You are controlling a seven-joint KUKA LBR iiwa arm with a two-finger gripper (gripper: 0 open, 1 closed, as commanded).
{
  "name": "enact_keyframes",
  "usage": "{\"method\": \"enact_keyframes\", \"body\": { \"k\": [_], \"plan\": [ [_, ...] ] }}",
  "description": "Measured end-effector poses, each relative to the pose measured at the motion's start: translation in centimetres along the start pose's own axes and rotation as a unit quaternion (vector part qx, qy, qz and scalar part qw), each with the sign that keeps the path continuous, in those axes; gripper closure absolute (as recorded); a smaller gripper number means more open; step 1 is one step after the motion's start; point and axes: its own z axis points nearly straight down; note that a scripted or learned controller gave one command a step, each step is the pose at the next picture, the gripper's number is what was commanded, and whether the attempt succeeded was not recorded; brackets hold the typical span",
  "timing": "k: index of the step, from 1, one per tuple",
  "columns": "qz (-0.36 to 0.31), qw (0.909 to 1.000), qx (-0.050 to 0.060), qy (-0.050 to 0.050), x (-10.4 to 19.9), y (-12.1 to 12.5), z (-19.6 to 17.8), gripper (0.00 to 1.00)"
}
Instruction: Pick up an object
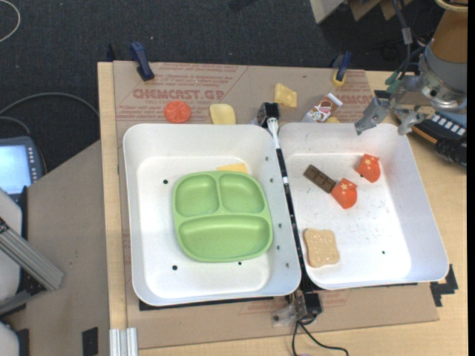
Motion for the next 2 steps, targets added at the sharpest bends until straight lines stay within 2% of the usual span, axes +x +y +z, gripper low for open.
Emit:
{"method": "enact_keyframes", "body": {
  "k": [1,2],
  "plan": [
    [0.003,1.0,0.005,0.0,-6.6,-2.4,12.4,0.0],
    [-0.002,1.0,-0.001,0.0,-3.9,1.4,17.9,0.0]
  ]
}}
